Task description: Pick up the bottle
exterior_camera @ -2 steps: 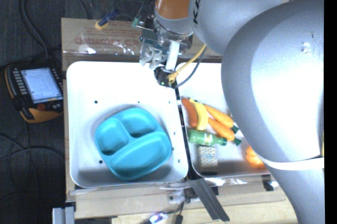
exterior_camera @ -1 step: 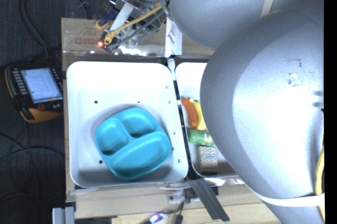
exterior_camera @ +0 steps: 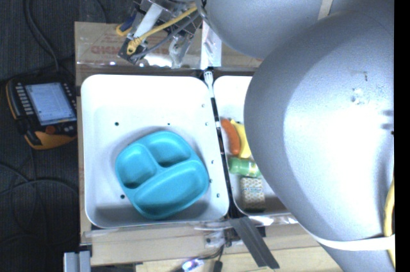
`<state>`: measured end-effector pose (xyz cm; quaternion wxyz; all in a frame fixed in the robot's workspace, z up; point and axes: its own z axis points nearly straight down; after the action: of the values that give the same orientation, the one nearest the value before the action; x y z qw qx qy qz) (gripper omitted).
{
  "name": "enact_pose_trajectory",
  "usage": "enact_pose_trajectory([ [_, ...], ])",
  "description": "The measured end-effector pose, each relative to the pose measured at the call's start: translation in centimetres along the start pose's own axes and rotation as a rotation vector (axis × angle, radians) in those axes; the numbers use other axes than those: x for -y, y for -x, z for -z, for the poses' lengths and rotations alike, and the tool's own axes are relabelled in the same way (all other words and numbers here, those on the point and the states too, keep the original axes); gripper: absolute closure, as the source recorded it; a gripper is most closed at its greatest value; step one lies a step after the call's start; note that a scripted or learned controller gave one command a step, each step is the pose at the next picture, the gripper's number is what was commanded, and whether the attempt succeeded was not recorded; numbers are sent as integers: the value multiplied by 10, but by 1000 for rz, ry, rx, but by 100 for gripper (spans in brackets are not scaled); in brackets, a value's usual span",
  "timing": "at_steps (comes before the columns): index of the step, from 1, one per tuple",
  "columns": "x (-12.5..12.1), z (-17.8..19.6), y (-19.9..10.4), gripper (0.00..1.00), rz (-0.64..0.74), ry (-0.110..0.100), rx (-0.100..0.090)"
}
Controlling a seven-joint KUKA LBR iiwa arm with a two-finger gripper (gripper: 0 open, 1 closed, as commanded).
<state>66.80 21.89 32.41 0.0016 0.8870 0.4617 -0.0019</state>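
Observation:
A small green bottle (exterior_camera: 243, 167) lies on its side in the right bin (exterior_camera: 232, 93), close to the divider, with its right part hidden under my arm. My gripper (exterior_camera: 158, 45) hangs well away from it, above the bench beyond the far edge of the left bin (exterior_camera: 96, 136). Nothing shows in the gripper. The bulky grey arm (exterior_camera: 320, 104) covers most of the right bin.
A blue divided plate (exterior_camera: 162, 173) lies in the left bin's near half. Beside the bottle in the right bin are an orange and a yellow toy food piece (exterior_camera: 233, 136) and a speckled tan block (exterior_camera: 252, 190). A teach pendant (exterior_camera: 41, 107) lies on the floor at left.

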Motion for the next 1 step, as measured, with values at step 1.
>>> enact_pose_trajectory([
  [1, 1, 8, 0, 100, 3, 2, 5],
])
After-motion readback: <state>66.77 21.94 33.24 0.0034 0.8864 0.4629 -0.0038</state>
